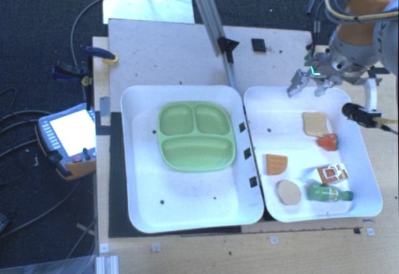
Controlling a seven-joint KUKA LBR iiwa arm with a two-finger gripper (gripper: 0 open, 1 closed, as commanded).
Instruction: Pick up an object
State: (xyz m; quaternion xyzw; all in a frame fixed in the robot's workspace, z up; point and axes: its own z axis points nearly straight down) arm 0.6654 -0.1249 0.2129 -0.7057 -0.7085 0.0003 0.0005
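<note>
Here, my gripper [310, 84] spread wide and grasping nothing over the right bin's [368, 170] far edge, green plate [196, 136] in left bin [140, 160], dark carpet [43, 10] around the bench [162, 48].

A pale green divided plate [197, 136] lies in the white left bin [140, 204]. In the white right bin [368, 195], a red tomato [328, 141] sits just below tan toast [315, 123]; a green bottle [328, 193] lies lower.

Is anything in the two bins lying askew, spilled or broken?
Nothing looks spilled or broken. The green bottle lies on its side in the right bin, near the front edge. The green divided plate sits flat in the left bin.
</note>
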